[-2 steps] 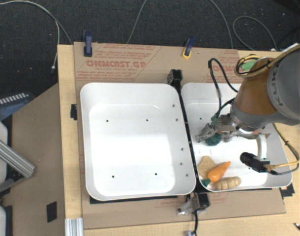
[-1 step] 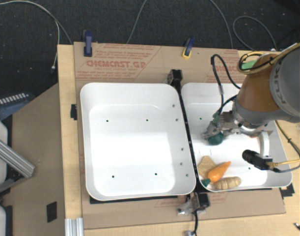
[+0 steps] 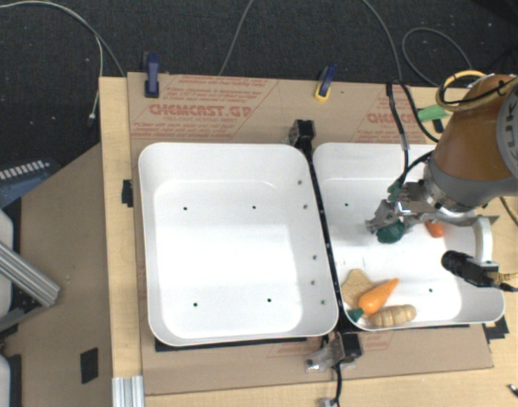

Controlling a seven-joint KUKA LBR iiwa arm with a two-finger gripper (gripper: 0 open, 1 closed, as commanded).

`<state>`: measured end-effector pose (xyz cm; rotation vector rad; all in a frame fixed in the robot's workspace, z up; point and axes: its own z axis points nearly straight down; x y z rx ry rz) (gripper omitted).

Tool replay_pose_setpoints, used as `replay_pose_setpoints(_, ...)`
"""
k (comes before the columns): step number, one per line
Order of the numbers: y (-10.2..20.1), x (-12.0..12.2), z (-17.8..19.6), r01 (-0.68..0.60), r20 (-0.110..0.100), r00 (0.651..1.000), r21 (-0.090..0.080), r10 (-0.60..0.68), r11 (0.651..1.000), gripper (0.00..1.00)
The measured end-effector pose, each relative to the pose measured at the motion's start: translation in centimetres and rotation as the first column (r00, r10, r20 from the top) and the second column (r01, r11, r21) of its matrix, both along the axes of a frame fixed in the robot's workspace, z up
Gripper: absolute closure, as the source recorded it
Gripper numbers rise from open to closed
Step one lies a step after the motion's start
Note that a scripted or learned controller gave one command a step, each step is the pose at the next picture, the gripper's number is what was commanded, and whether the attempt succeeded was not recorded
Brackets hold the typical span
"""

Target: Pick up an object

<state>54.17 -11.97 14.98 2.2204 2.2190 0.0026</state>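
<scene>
On the left we see the tabletop (image 3: 123,253), covered with brown cardboard, and a blue clamp (image 3: 151,73) at its far edge. The left bin (image 3: 225,149) shows a wide white floor, so there is open room up to its raised rim on every side. Its right wall meets the left wall of the right bin (image 3: 360,148). A black clip (image 3: 303,131) sits at the far end of this seam, with a yellow clamp (image 3: 325,83) behind it.

In the near left corner of the right bin three things lie together: a tan piece (image 3: 355,283), a carrot (image 3: 379,295) partly on it, and a beige piece (image 3: 394,315) close to the near wall. A strip of bare floor separates them from the gripper (image 3: 387,224), which hangs over the middle of this bin. A green thing (image 3: 391,233) is right at its tip. We cannot tell if the gripper is apart, together or clamped on it. An orange bit (image 3: 435,228) is just to the right, beside the wrist. The arm (image 3: 475,142) covers the far right corner.
</scene>
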Motion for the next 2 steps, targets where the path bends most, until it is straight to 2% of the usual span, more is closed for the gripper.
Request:
replay_pose_setpoints(1, 10.4, -6.2, 5.6, -0.010, 0.002, 1.000, 0.003, 0.010, 1.000, 1.00)
replay_pose_setpoints(2, 16.2, -3.7, 3.4, -0.007, -0.004, 1.000, 0.002, 0.007, 1.000, 1.00)
